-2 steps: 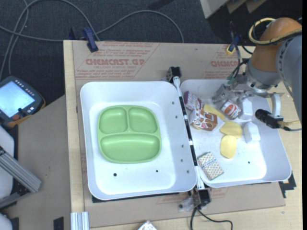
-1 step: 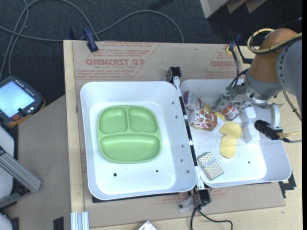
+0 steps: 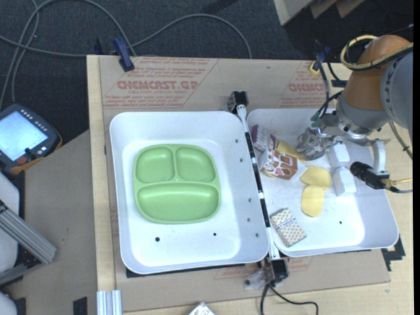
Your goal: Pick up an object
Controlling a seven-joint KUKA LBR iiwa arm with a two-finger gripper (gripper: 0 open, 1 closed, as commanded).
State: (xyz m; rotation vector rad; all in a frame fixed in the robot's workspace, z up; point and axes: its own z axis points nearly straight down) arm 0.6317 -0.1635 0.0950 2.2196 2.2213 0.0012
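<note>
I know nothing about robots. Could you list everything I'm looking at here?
left bin: one, white, left side of bench
right bin: one, white, right side of bench
divided plate: one, green, middle of left bin
snack packet: one, red, white and orange, back left of right bin
small wrapper: one, pinkish, by right bin's left wall
yellow pieces: two, yellow, middle of right bin
checked packet: one, brown and white, front left of right bin
cardboard sheet: one, brown with red print, under both bins
clamps: two, blue, sheet's back edge
handheld screen: one, black, far left
cables: grey, on dark floor
arm: one, grey and orange, from right
gripper: one, over back of right bin
</note>
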